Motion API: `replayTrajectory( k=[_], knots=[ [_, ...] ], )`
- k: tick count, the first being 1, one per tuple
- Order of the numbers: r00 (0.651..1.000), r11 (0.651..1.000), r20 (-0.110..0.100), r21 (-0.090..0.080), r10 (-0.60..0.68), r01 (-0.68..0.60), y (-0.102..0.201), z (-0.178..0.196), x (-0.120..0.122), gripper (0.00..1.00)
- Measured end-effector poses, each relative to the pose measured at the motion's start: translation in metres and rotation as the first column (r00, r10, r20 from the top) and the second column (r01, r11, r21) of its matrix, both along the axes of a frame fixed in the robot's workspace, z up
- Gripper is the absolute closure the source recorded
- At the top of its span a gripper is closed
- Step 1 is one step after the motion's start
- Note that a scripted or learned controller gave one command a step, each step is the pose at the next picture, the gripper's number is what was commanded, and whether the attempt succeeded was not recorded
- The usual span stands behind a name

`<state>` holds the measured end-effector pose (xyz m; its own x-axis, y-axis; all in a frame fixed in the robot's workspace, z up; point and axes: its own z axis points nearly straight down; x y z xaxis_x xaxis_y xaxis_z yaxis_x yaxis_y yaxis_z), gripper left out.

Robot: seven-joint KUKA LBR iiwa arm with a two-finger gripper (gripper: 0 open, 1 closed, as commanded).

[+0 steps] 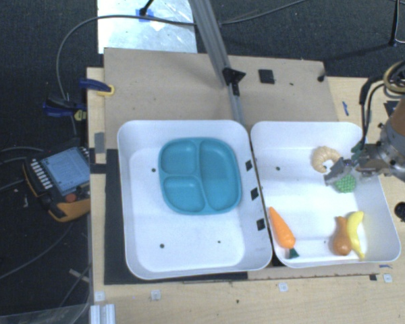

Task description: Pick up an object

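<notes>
- Pincer [343, 173] low at right of frame, in the right bin [290, 140], reaching in from the right edge; spread of its tips impossible to tell, blurred against what lies beneath.
- Green object [347, 183] directly under the tips, touching or nearly so; likely the target, judging by the descent onto it.
- Beige curled piece [324, 157] just left of pincer.
- Lower right: yellow banana [357, 232] against orange-brown item [341, 238]; carrot [281, 228] by bin's left wall.
- Left bin [142, 248]: blue divided plate [200, 175], well apart.
</notes>
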<state>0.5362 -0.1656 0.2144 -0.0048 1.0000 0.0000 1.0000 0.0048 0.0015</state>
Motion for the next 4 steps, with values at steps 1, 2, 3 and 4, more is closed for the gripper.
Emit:
replayTrajectory(
  k=[1, 2, 3, 4],
  knots=[
    [1.0, 1.0, -0.003, 0.001, -0.002, 0.002, 0.004, -0.044, 0.005, 0.0],
    [1.0, 1.0, -0.004, 0.001, -0.003, 0.003, 0.007, -0.103, 0.012, 0.0],
    [1.0, 1.0, 0.003, 0.0, -0.005, 0.005, 0.007, -0.128, 0.014, 0.0],
    [1.0, 1.0, 0.011, -0.002, -0.005, 0.005, 0.007, -0.115, 0.016, 1.0]
  ],
)
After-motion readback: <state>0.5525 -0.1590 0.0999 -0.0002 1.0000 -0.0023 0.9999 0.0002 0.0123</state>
